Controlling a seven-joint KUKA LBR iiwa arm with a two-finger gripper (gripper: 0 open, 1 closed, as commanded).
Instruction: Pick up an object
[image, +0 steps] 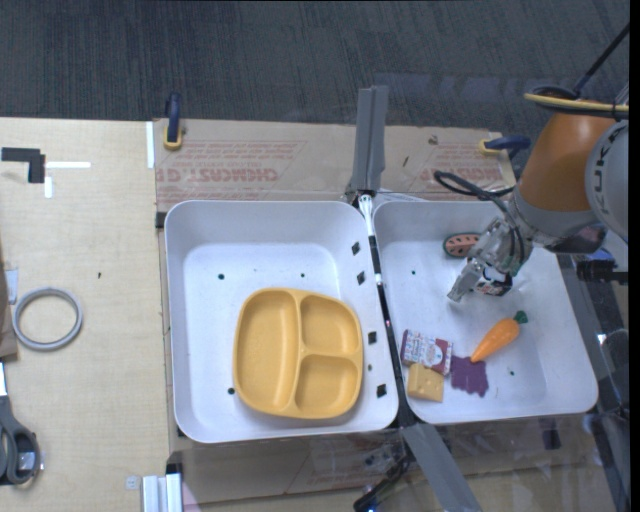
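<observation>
In the right white plastic bin (560, 385), the pincer (478, 279) is hanging low over the floor, its state impossible to tell. An orange toy carrot (497, 338) is lying near it, with a purple scrap (468, 375) and 2 small packets (424, 351) beyond.

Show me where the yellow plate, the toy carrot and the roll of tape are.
yellow plate (262, 345): camera view, on its large left compartment.
toy carrot (494, 340): camera view, on the middle of its orange body.
roll of tape (22, 302): camera view, on the ring's upper left edge.
</observation>
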